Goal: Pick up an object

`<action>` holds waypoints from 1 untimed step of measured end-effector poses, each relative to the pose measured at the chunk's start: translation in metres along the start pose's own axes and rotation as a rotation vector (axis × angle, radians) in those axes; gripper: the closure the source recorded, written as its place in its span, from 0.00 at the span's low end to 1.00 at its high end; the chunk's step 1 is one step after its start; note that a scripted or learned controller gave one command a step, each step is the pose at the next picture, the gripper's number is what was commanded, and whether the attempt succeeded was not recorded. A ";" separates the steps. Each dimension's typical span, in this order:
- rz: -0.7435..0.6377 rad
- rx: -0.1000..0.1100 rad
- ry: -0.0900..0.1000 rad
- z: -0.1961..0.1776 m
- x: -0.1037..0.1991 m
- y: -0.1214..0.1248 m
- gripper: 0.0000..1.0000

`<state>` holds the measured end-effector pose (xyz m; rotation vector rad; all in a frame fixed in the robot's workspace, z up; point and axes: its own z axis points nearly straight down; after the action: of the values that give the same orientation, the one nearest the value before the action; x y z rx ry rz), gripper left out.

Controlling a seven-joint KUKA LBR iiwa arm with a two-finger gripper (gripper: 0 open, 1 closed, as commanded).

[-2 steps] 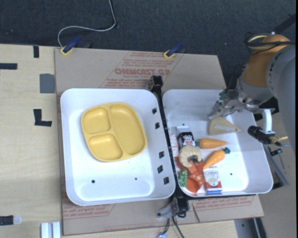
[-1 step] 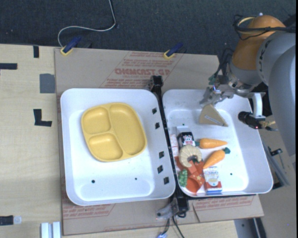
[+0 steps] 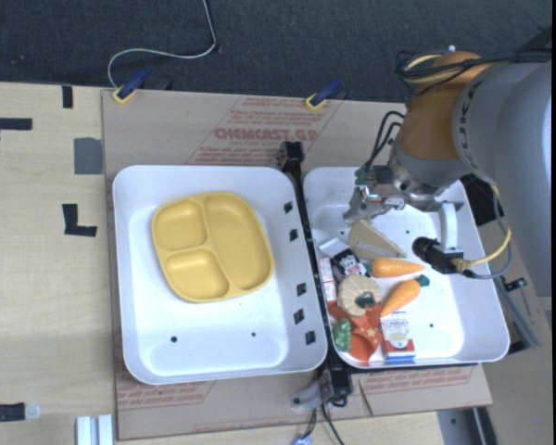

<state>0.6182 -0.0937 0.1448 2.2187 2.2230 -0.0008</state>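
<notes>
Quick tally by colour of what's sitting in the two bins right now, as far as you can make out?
Yellow: 1, the divided plate in the left bin.
Orange: 2, carrots in the right bin.
Tan: 2, a wedge and a round piece.
Red or mixed, partly hidden: at least 3.
Total: at least 8.

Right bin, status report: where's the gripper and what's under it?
Gripper over right bin's upper left, holding nothing visible. Two carrots and small food items piled below it, untouched. Yellow tray alone in left bin.
</notes>
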 end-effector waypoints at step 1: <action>-0.002 0.000 0.002 -0.040 0.069 0.011 1.00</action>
<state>0.6289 -0.0243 0.1845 2.2176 2.2258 0.0011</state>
